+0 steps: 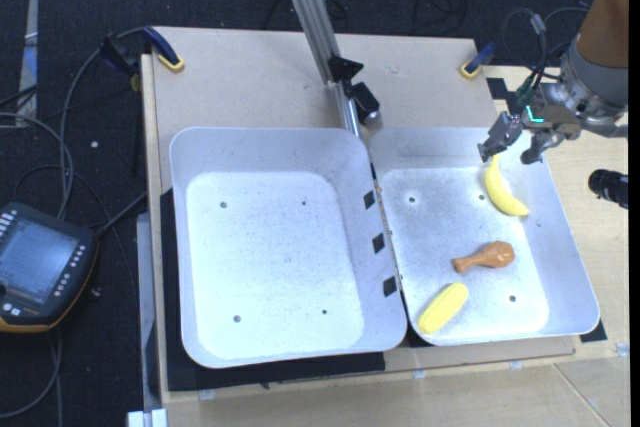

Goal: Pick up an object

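Note:
The right bin (560, 245) holds three objects. A yellow banana (502, 192) lies near its far right side. A brown drumstick-shaped toy (486, 258) rests in the middle. A yellow corn cob (442, 307) sits near the front left corner. My gripper (514, 141) hovers over the bin's far right corner, just above the banana's upper end. Its two dark fingers are spread apart with nothing between them.
The left bin (200, 165) stands beside the right one, with black clips along the shared rim. A slanted metal pole (312, 5) rises behind the bins. A teach pendant (35, 260) lies off the bench at left.

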You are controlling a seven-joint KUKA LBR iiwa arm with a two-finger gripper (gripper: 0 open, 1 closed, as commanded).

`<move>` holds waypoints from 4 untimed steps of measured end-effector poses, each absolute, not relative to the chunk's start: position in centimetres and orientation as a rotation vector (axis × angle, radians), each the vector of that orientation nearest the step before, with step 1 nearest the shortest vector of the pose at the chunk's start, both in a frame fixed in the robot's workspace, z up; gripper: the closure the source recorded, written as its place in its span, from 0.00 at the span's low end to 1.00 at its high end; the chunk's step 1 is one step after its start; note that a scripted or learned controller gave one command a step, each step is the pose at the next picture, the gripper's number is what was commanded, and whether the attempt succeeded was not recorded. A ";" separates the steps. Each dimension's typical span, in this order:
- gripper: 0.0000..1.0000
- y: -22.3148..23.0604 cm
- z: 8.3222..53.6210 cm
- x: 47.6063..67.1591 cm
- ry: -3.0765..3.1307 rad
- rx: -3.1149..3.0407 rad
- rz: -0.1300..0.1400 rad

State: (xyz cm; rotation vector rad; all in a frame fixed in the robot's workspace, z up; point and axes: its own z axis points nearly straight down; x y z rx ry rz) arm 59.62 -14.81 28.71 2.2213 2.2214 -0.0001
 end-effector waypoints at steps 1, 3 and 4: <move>0.00 -14.8 28.7 59.6 2.221 2.221 0.000; 0.00 -14.7 17.0 57.9 2.224 2.225 -0.005; 0.00 -15.2 12.5 58.3 2.224 2.224 -0.004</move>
